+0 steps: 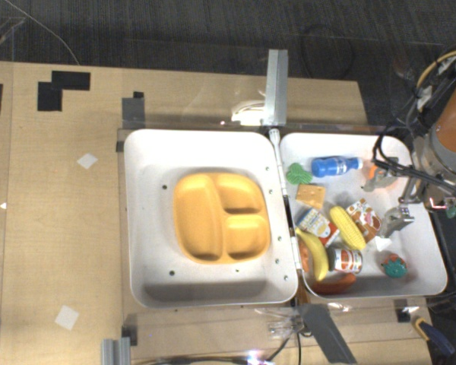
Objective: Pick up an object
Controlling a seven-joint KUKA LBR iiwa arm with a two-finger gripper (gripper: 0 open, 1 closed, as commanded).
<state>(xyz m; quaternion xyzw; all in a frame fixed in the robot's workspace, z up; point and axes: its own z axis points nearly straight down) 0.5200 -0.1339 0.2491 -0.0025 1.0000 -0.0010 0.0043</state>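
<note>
The right bin (pixel 429 249) holds a heap of toy foods: a blue bottle (pixel 336 165), a green leafy piece (pixel 298 175), an orange cracker (pixel 311 196), a corn cob (pixel 347 227), a banana (pixel 313 248), a small can (pixel 346 261), a little carton (pixel 314 222) and a teal and red ball (pixel 394 266). My gripper (pixel 400 213) hangs over the right side of this bin, right of the corn cob and above the ball. I see nothing held in it.
The left bin (pixel 148 204) holds a yellow divided tray (pixel 219 216). A metal post (pixel 277 90) stands behind the wall between the bins. The arm's orange band (pixel 452 128) and cables are at the right edge.
</note>
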